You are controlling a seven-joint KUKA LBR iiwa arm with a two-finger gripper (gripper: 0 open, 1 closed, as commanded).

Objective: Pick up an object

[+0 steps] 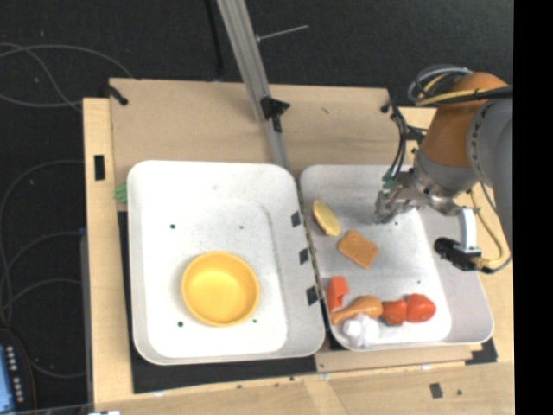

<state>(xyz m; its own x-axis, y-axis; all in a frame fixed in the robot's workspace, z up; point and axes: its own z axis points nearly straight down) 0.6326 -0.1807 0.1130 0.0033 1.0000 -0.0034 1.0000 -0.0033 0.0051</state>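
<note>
My gripper hangs over the far right part of the right bin, its fingers pointing down with nothing visible between them. To its left lies a pale yellow lemon-like piece. An orange-brown block rests just below and left of the gripper. Along the bin's near edge sit a small orange piece, a tan curved piece, a white crumpled object and a red tomato-like object. A yellow bowl stands in the left bin.
A slanted metal post rises from behind the bins near their shared edge. Black clips line the divide between the bins. Cables and a black fitting hang off the arm over the right bin's right side.
</note>
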